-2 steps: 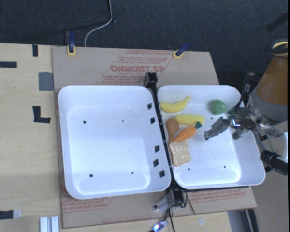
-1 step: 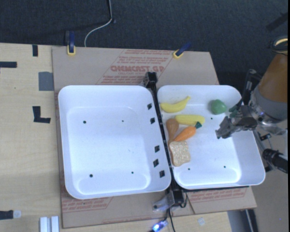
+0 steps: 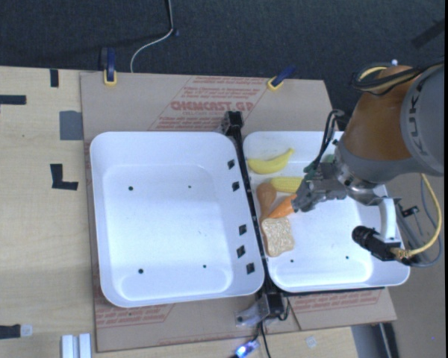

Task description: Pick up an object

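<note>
The right bin (image 3: 336, 263) holds a yellow banana (image 3: 270, 162), a yellow corn-like piece (image 3: 286, 183), a brown roll (image 3: 266, 195), an orange carrot (image 3: 280, 209) and a slice of bread (image 3: 278, 236), all along its left side. My gripper (image 3: 308, 197) hangs low over the bin, right at the carrot's right end and below the corn piece. Its dark fingers blend together from above. The arm's orange band (image 3: 377, 129) and grey wrist lie over the bin's upper right.
The left bin (image 3: 164, 215) sits beside it, with a black divider (image 3: 243, 200) between the two. Both rest on a cardboard sheet (image 3: 201, 103) clamped at the back. A black cable fitting (image 3: 373, 243) hangs off the wrist over the right bin's right edge.
</note>
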Robot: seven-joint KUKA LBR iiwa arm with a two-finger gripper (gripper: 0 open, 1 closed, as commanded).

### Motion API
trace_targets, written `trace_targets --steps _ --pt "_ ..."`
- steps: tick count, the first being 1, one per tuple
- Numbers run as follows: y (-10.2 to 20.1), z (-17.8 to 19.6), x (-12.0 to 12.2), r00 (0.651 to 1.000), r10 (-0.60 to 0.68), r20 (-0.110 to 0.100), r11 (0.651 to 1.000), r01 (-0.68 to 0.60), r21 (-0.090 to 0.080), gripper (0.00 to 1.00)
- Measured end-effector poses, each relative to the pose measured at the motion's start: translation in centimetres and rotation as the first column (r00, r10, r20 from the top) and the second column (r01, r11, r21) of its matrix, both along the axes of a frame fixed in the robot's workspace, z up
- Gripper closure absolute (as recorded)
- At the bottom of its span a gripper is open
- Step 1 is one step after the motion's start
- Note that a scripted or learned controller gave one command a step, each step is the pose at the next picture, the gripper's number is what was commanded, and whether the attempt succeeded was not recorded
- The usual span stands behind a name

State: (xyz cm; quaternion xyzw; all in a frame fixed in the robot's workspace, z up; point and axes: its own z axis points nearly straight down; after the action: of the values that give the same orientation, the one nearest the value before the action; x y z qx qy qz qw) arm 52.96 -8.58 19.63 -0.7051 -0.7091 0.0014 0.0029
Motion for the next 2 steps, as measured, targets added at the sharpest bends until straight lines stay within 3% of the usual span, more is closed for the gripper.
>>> trace_targets --steps 1,2 --pt "7.4 14.3 3.2 1.0 0.005 0.02 1.0 -0.005 -0.001 1.0" --pt "12.1 12.1 -3.7 1.0 0.0 0.0 1.0 0.0 -0.001 1.0"
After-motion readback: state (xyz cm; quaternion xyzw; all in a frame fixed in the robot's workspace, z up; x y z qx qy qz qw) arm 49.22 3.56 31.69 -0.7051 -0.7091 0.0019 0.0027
